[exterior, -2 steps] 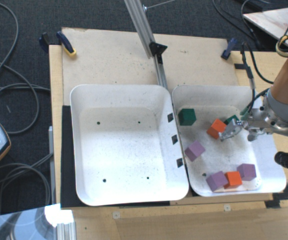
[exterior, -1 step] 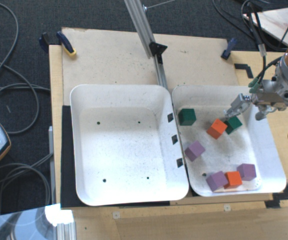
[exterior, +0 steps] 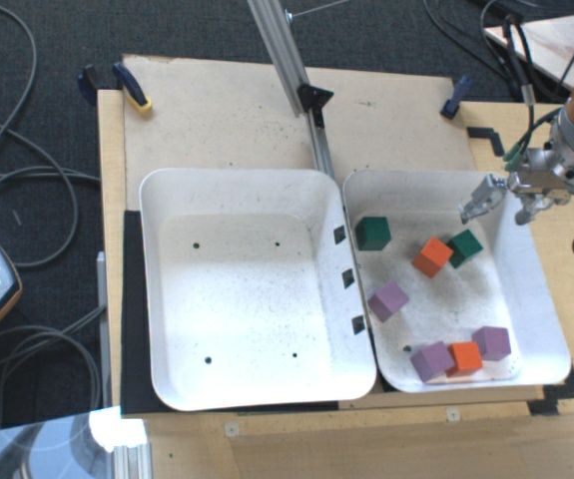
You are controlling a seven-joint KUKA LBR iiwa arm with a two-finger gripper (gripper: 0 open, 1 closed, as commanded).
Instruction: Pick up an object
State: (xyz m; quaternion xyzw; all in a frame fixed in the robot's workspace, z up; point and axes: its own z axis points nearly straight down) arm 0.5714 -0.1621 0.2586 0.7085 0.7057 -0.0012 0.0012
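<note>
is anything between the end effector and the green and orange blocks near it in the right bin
Nothing visible. The end effector hangs over the right bin's upper right part, with bare bin floor between it and the dark green block, which touches the orange block.

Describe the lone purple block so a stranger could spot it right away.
Look in the right-hand bin, where all the blocks lie. The purple block sits alone near the bin's left wall, below the green cube; the other purple ones cluster at the near edge beside an orange block.

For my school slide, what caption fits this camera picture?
Robot claw hovers over the right bin of green, orange and purple blocks, beside the left bin.
</note>
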